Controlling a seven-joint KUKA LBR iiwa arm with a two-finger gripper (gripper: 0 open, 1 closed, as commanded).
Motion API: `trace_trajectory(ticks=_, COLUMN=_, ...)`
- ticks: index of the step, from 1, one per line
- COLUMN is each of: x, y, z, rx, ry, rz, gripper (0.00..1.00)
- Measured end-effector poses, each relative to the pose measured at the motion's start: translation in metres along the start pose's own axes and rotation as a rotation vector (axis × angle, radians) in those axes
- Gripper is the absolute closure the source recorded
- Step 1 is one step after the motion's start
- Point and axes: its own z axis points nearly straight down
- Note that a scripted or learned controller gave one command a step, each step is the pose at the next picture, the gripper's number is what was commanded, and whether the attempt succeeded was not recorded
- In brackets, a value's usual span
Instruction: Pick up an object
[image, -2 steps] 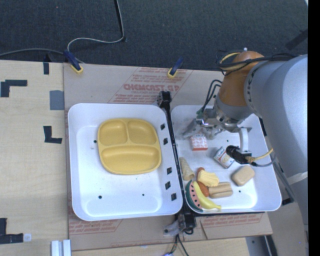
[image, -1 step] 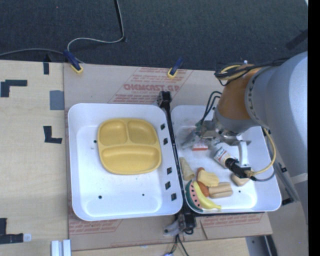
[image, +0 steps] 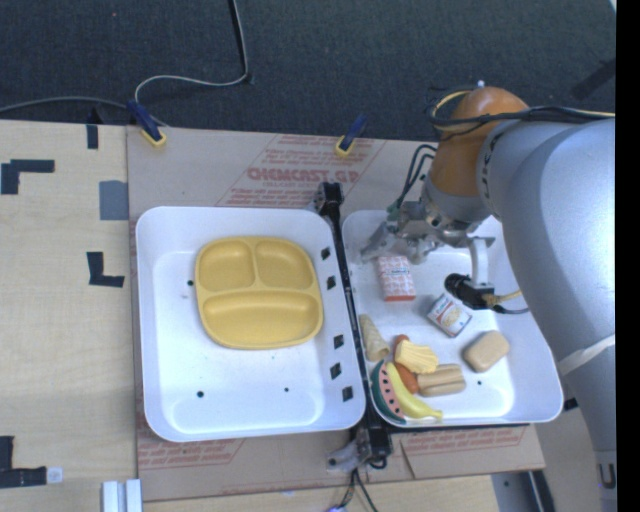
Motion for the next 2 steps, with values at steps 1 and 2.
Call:
trace_trajectory(ticks=1, x=0.0056, y=-0.0004, z=0.0002, rx=0.002, ry=-0.001, rz=0.001, gripper=0.00)
trace_trajectory(ticks=2, x=0.0085, y=-0.0006, z=0.0003, rx=0.002, ry=-0.002, rz=0.001, gripper=0.00)
